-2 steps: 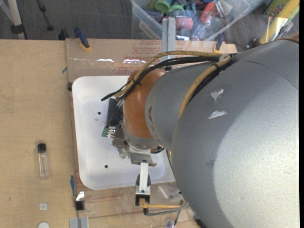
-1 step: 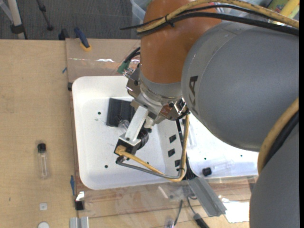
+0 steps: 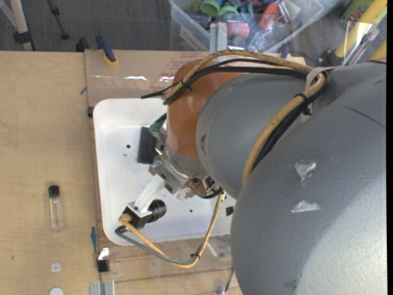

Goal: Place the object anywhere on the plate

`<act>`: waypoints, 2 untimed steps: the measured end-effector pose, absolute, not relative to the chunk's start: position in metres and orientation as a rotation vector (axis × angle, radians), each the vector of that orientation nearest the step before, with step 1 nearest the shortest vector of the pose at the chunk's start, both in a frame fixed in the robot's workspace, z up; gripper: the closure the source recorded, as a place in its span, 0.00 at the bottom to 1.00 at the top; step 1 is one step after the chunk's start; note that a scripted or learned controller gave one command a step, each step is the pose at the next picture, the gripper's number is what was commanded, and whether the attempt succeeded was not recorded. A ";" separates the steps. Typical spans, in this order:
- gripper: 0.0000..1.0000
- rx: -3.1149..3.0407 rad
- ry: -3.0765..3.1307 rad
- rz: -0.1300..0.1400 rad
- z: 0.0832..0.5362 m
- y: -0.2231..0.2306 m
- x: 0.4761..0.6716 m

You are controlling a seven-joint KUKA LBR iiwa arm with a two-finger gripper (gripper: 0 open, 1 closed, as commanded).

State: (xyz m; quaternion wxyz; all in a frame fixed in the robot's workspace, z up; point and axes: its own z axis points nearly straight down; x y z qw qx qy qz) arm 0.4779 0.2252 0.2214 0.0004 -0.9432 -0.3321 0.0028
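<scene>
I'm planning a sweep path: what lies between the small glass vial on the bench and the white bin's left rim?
Only bare wooden bench top lies between the vial and the white bin, as the camera view shows.

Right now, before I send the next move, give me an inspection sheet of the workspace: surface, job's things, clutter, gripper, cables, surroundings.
Surface: white bin on a wooden bench; the arm covers much of the bin.
Job's things: nothing seen.
Clutter: black block in the bin at the arm's edge; cannot tell whether it is loose or part of the robot. Small vial lies on the bench, left of the bin.
Grippers: gripper over the bin, mostly hidden under the wrist.
Cables: yellow cable loops past the bin's near edge.
Surroundings: clear tub of coloured items behind the bench; blue clamp at the far edge.
</scene>
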 end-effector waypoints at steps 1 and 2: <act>1.00 -3.032 -0.798 -0.016 0.091 0.216 0.482; 1.00 -3.032 -0.795 -0.015 0.100 0.216 0.482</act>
